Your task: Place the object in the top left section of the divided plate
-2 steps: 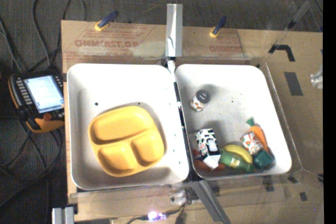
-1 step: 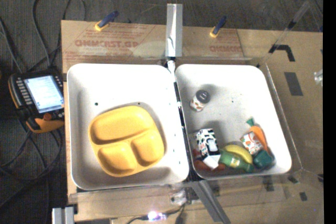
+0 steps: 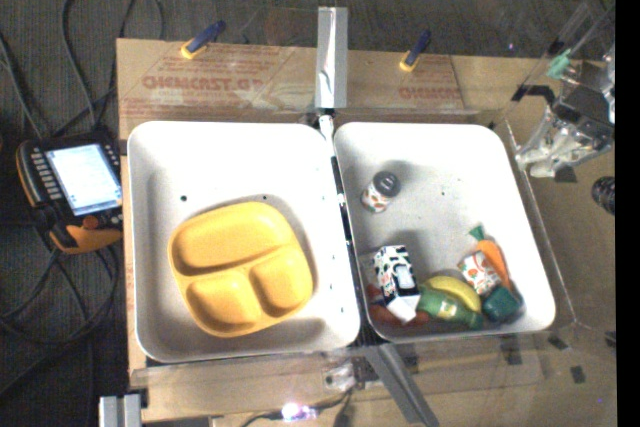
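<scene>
A yellow divided plate (image 3: 242,265) lies in the left bin (image 3: 150,175), tilted a little, with one long section at its top and two smaller ones below. Nothing lies in its sections. The loose objects are in the right bin (image 3: 450,155): a small can (image 3: 381,190) alone near the upper left, and a black-and-white carton (image 3: 397,272), a banana (image 3: 451,292), a carrot (image 3: 489,256) and green and red pieces bunched along the front edge. My gripper (image 3: 560,147) hangs beyond the right bin's right rim, apart from all the objects.
A metal post (image 3: 331,55) stands behind the seam between the bins. Two clamps (image 3: 203,37) (image 3: 414,50) hold the cardboard at the back. A tablet pendant (image 3: 75,180) lies left of the bench. Cables run across the floor.
</scene>
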### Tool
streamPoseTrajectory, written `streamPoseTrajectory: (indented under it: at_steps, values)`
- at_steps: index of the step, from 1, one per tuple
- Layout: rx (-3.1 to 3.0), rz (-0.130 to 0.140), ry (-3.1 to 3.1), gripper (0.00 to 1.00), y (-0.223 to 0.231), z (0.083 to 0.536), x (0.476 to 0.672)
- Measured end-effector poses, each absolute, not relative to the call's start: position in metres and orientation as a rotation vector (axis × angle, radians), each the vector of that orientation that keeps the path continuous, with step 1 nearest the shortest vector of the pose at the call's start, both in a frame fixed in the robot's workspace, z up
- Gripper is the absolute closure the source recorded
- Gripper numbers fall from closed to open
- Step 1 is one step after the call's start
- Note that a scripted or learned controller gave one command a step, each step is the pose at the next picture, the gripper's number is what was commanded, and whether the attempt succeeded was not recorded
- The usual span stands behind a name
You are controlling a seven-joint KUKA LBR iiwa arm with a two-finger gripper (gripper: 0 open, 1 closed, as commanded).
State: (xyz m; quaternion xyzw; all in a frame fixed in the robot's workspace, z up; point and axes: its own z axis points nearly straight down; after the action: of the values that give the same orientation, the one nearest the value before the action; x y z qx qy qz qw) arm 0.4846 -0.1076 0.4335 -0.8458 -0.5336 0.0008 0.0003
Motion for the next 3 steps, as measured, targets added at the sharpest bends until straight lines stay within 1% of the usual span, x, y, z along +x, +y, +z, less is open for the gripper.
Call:
streamPoseTrajectory:
  at_steps: [1,2,3]
  values:
    - [-2.735,0.005,-1.544,1.0,-0.162,0.412,0.484]
    - [-2.779,0.004,-1.466,1.0,-0.215,0.434,0.503]
    - [-2.93,0.005,-1.13,1.0,-0.215,0.433,0.485]
